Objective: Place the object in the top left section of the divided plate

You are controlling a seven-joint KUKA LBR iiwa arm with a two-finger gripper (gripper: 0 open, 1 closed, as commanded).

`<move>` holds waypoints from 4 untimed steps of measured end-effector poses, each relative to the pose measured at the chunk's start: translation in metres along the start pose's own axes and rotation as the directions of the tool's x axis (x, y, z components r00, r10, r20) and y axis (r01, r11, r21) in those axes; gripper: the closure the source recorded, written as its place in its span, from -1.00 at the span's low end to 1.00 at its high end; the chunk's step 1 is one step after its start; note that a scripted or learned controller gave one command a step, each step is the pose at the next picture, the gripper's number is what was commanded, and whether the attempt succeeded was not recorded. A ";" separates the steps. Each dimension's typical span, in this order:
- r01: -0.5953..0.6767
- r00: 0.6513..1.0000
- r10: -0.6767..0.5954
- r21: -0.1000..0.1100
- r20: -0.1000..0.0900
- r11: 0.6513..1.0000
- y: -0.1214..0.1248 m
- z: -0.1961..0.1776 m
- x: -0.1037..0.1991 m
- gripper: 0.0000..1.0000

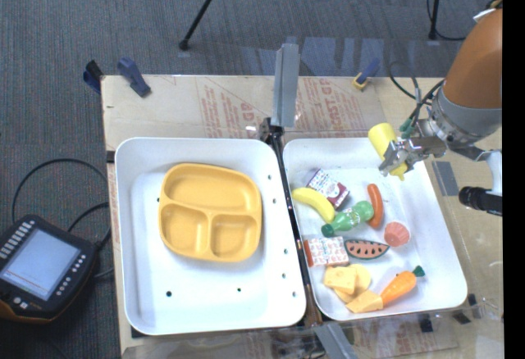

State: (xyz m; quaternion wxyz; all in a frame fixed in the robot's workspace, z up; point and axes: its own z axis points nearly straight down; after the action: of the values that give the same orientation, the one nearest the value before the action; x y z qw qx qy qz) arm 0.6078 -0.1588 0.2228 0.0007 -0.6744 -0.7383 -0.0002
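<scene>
Presently, left bin (135, 185): one yellow divided plate (212, 211), its three sections bare, lying well apart from the gripper (395, 159). Right bin (447, 251): the gripper hangs over the upper right corner, touching or just over a yellow object (381, 137), though whether its grip is spread or pressed together cannot be told; below and to its left lie a banana (314, 202), small carton (326, 184), green bottle (348, 219), sausage (375, 204), watermelon slice (366, 249), cheese pieces (351, 282) and carrot (399, 287). Tabletop (213, 107): cardboard sheet beneath both bins.
</scene>
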 end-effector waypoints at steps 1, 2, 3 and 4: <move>0.126 0.992 -0.126 -0.009 0.003 0.992 -0.004 -0.084 0.047 1.00; 0.171 0.985 -0.171 0.010 -0.003 0.985 -0.012 0.020 0.106 1.00; 0.265 0.964 -0.265 0.003 0.000 0.964 -0.031 -0.003 0.125 1.00; 0.547 0.837 -0.547 0.002 0.000 0.837 -0.090 -0.040 0.233 1.00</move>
State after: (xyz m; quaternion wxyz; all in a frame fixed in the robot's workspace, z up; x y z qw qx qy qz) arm 0.4972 0.0648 0.2632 0.0011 -0.4355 -0.9002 0.0002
